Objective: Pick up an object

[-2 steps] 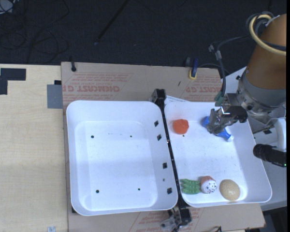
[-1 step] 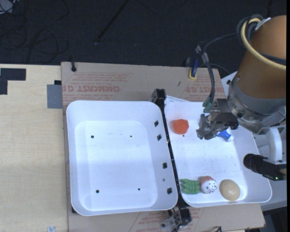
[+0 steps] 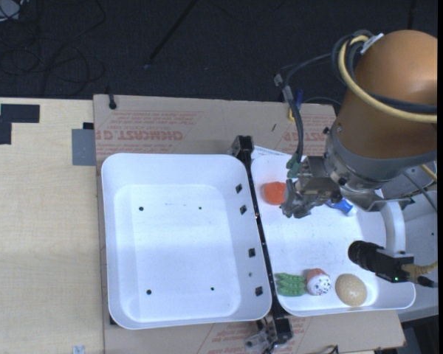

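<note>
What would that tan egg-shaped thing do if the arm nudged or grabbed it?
The tan egg-shaped thing looks smooth and rounded, so it would probably roll when nudged and might slip out of a pinch. It lies near the right bin's front wall, which could stop it.

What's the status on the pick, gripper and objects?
Gripper low in right bin, beside orange object; jaws' state unclear. Nothing seen held. Green piece, spotted ball, tan egg shape along near wall.

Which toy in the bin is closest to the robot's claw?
The orange ball, right beside the gripper. The green toy, spotted ball and tan egg sit far off along the bin's near edge.
</note>
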`<state>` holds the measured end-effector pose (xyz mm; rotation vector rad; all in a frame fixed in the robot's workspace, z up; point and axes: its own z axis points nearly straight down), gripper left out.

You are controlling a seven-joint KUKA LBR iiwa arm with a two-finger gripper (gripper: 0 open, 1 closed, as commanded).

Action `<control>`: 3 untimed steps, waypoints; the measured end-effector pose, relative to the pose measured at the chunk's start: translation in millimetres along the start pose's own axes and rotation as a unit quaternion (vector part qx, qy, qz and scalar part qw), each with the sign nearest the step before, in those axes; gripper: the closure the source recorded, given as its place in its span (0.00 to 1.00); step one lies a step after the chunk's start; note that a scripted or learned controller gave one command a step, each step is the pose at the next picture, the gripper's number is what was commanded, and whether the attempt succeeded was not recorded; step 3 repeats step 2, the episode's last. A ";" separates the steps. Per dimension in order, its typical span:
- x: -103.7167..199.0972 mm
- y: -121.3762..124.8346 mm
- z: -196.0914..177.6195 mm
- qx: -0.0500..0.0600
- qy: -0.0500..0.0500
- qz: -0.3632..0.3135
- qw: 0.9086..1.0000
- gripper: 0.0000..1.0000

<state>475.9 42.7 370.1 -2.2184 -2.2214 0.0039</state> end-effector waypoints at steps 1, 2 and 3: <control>-0.4 0.2 -9.4 0.001 0.000 -0.001 1.000 1.00; -0.8 0.5 -18.4 0.003 -0.001 -0.004 1.000 1.00; -0.8 0.5 -18.4 0.003 -0.001 -0.004 1.000 1.00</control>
